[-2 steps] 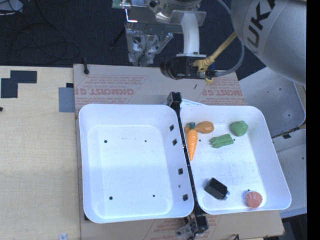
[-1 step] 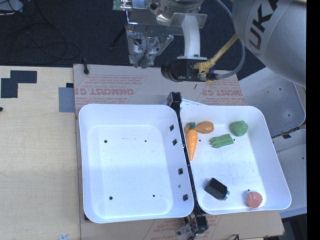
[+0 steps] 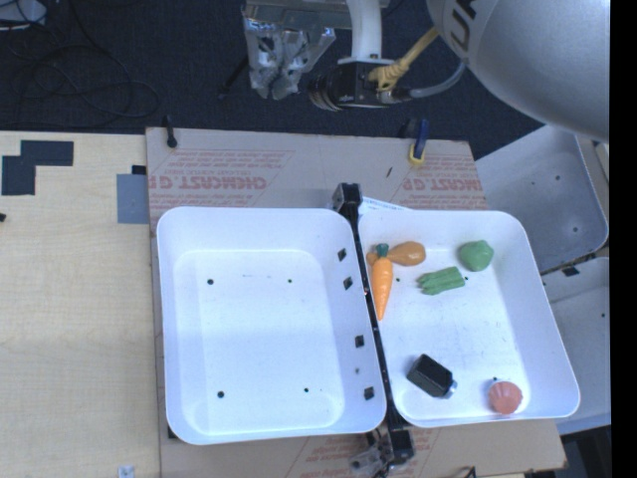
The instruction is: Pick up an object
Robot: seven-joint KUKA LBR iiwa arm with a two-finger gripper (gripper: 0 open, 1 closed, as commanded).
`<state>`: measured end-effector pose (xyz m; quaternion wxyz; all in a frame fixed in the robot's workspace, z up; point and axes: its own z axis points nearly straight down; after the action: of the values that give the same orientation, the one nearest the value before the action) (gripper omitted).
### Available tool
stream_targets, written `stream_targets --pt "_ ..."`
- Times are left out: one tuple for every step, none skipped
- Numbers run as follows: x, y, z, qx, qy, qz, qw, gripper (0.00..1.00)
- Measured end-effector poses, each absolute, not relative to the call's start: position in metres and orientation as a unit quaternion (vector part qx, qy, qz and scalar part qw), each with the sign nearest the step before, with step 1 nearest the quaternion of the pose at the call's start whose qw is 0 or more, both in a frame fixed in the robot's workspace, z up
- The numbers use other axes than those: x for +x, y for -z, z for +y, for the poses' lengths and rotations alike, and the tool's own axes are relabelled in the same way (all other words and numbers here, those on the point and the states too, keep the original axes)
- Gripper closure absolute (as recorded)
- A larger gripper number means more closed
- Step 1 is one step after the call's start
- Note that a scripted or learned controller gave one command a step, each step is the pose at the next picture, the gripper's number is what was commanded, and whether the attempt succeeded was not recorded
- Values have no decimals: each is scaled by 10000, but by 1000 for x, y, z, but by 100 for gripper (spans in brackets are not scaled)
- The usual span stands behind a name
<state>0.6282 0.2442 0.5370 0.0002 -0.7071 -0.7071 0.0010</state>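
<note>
Two white bins: left bin (image 3: 179, 267), right bin (image 3: 542, 297). Six items, one of each, all in right bin, well apart from claw (image 3: 287, 56), nearer the camera: carrot (image 3: 381, 285), orange lump (image 3: 407, 254), green chunk (image 3: 476, 255), green pod (image 3: 440, 282), black block (image 3: 431, 375), pink ball (image 3: 505, 396). Carrot orange, tapered, green-topped, along the divider. Claw holds nothing visible; open or clenched, cannot tell

I see five objects in the right bin (image 3: 537, 297), all well below the end effector (image 3: 289, 63) and off to its right. An orange carrot (image 3: 381, 281) lies lengthwise by the divider, touching an orange oval piece (image 3: 408, 254). A green pod (image 3: 441, 282) and a rounded green piece (image 3: 476, 255) sit further right. A black block (image 3: 431, 375) and a pinkish ball (image 3: 505, 397) lie farthest from it.
</note>
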Motion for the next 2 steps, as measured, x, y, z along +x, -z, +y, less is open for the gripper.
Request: stream_targets --pt "595 -537 243 -7063 -31 -7079 17 100" --pt "592 -537 242 -7066 -29 -7076 15 100"
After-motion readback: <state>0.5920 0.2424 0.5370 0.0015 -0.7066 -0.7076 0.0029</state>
